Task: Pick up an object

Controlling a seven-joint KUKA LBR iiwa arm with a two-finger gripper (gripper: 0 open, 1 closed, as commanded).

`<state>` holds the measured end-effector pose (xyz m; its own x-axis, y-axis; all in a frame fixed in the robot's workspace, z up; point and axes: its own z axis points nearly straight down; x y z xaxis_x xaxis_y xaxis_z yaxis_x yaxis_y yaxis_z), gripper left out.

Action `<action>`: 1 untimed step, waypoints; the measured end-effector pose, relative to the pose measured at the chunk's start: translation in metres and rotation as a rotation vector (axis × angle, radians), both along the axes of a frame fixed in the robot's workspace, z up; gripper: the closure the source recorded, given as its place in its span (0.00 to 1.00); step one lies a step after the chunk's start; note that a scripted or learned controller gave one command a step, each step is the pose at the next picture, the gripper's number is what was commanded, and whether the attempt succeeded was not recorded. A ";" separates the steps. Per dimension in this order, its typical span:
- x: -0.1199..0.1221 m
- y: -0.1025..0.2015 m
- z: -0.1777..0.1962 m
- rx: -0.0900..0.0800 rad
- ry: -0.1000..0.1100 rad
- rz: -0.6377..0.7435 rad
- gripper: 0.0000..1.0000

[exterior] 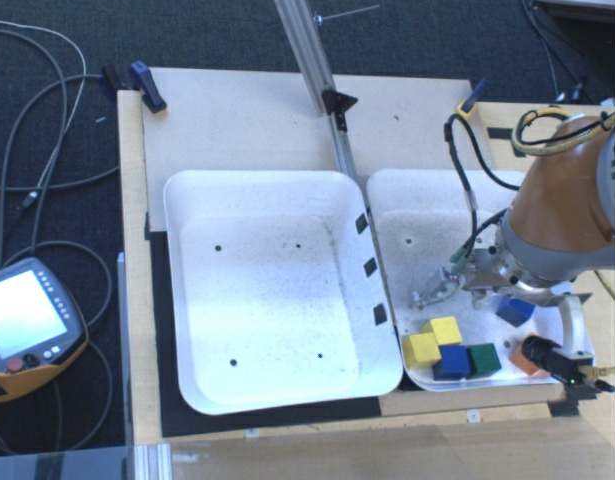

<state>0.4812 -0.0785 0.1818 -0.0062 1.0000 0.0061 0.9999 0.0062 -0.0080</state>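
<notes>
Square-on blue block (452, 364) beside green block (484, 359)

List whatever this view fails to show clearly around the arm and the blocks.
- Claw: small and blurred in the camera view; finger state unreadable.
- Orange block: partly covered by the arm's black fitting.
- Blue block by the wrist: upper part hidden under the arm.
- Right bin: right side hidden by the arm.

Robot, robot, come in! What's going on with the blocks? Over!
Gripper low in right bin, nothing seen in it. Yellow blocks, blue block, green block bunched at near edge. Nothing blocking them.
</notes>
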 end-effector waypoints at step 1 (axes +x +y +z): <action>0.037 0.023 0.142 -0.006 -0.019 -0.002 0.00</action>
<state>0.5186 -0.0551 0.3238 -0.0039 1.0000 -0.0003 0.9999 0.0039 0.0109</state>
